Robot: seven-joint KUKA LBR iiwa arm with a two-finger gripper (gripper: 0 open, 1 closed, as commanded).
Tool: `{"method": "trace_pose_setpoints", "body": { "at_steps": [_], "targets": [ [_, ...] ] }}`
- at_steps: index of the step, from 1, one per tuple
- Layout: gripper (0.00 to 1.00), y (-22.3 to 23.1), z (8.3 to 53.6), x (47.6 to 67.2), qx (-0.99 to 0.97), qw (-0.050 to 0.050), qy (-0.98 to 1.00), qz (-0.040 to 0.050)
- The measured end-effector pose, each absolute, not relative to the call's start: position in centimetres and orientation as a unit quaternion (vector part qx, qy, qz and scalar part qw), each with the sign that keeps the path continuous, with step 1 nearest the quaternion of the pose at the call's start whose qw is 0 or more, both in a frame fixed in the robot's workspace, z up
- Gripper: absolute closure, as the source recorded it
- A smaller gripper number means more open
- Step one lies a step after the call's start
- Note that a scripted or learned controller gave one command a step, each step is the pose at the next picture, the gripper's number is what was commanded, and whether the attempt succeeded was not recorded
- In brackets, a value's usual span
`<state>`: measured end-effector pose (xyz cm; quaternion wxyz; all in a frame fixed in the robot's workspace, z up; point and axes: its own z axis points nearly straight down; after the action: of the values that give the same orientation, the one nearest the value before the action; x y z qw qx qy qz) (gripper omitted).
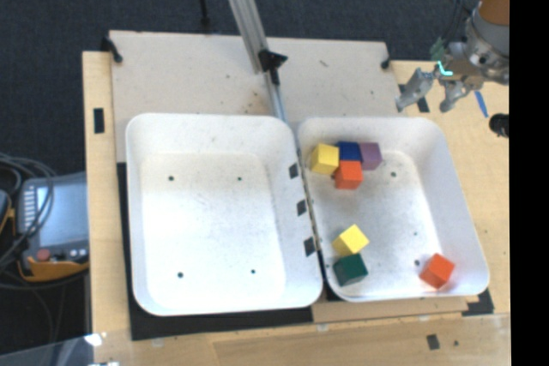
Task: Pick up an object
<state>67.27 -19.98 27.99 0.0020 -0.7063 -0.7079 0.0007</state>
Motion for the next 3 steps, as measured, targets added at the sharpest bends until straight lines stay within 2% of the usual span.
{"method": "trace_pose_setpoints", "body": {
  "at_steps": [1, 3],
  "targets": [
    [0.00, -20.2, 28.4, 67.3, -0.706, -0.001, -0.708, 0.0019],
    [0.00, -20.7, 16.3, 67.4, -0.706, 0.000, -0.708, 0.0026]
  ]
}}
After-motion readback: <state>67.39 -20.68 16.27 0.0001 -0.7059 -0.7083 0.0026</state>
